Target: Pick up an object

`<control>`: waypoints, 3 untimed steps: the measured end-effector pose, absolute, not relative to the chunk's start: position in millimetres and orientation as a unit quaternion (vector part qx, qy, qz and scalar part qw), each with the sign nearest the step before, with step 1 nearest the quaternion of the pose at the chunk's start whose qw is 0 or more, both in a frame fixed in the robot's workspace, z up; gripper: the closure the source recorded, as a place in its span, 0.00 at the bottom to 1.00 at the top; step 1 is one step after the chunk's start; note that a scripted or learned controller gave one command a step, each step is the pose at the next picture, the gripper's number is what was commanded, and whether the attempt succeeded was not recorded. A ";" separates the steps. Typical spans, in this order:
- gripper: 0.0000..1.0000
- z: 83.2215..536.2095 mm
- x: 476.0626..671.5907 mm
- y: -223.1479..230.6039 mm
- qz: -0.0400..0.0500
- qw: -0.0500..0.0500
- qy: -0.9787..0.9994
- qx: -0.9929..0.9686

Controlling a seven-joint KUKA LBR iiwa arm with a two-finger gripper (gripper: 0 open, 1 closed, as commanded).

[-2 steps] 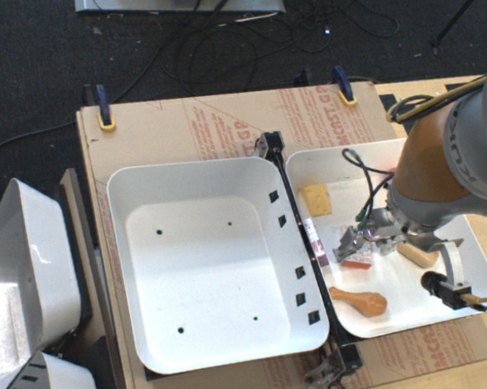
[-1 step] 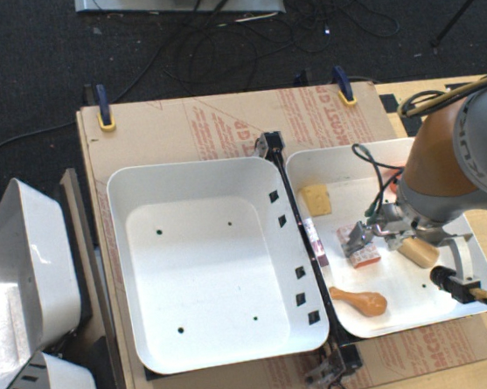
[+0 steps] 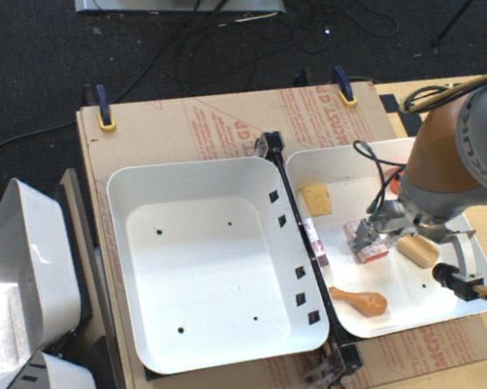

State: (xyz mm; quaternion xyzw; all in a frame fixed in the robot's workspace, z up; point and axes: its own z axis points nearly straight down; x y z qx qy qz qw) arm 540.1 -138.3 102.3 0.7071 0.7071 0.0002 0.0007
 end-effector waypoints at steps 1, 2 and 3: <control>1.00 197.8 530.4 -57.0 0.004 0.002 0.711 0.703; 1.00 192.0 547.2 9.6 0.001 0.000 0.710 0.704; 1.00 191.8 498.9 50.4 -0.001 -0.002 0.709 0.705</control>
